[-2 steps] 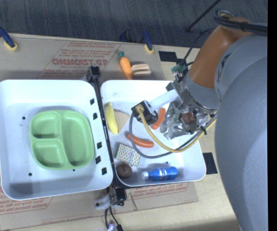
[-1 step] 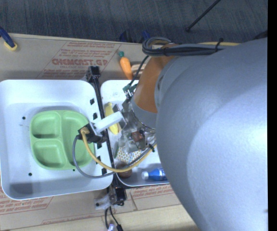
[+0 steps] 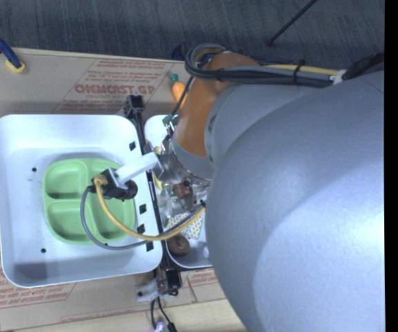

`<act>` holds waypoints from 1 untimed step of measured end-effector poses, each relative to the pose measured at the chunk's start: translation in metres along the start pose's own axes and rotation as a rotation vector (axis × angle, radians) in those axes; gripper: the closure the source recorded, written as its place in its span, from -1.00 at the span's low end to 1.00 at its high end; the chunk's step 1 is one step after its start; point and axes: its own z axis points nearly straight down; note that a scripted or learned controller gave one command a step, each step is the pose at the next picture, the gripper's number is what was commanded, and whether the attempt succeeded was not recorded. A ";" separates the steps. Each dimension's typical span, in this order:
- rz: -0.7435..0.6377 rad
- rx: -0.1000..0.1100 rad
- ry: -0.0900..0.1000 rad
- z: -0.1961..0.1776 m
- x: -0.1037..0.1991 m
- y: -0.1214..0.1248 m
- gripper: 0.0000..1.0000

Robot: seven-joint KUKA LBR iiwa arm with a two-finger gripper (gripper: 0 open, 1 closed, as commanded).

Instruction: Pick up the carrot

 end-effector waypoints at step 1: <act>-0.001 0.000 -0.001 0.037 0.012 -0.056 1.00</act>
